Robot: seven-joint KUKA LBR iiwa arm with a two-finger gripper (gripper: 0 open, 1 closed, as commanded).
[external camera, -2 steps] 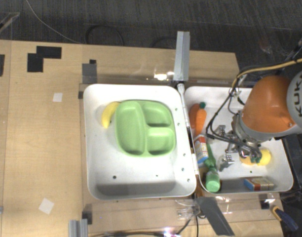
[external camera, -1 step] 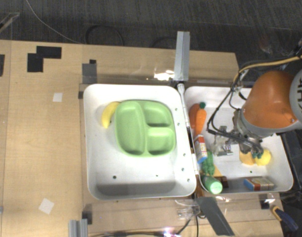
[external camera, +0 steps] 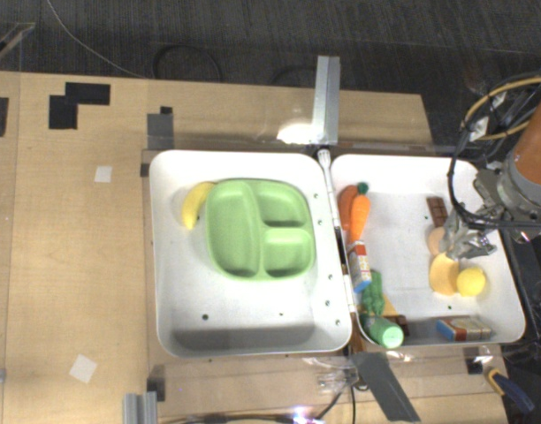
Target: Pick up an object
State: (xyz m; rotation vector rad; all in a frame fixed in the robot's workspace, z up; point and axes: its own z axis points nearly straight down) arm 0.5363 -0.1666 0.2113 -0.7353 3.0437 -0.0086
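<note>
Claw (external camera: 466, 243) above lemon (external camera: 470, 282) (grip seemingly empty).

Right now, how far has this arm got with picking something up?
Done: the arm has reached into the right bin, and its gripper hangs low just above the yellow lemon and a yellow slice. In hand: I can't see anything held. Left: getting hold of something and lifting it. The carrot and green bottle lie untouched by the divider; the green tray and banana sit in the left bin.
</note>
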